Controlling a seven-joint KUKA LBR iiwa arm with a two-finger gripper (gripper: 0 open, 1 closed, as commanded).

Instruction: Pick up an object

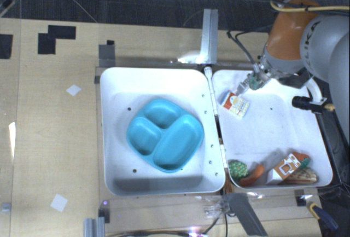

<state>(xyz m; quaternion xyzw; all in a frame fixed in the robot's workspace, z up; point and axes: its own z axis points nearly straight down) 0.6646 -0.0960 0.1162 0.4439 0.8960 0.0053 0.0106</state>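
The claw (244, 87) is seen low over the far left part of the right bin (273, 121), and a small white and orange carton (235, 103) hangs pinched between its fingers, tilted. Along the near wall of that bin a green and orange toy vegetable (244, 170) and other small packets (292, 167) are laid. A blue divided tray (164, 134) is held in the left bin (117, 121) on the counter (49, 148).
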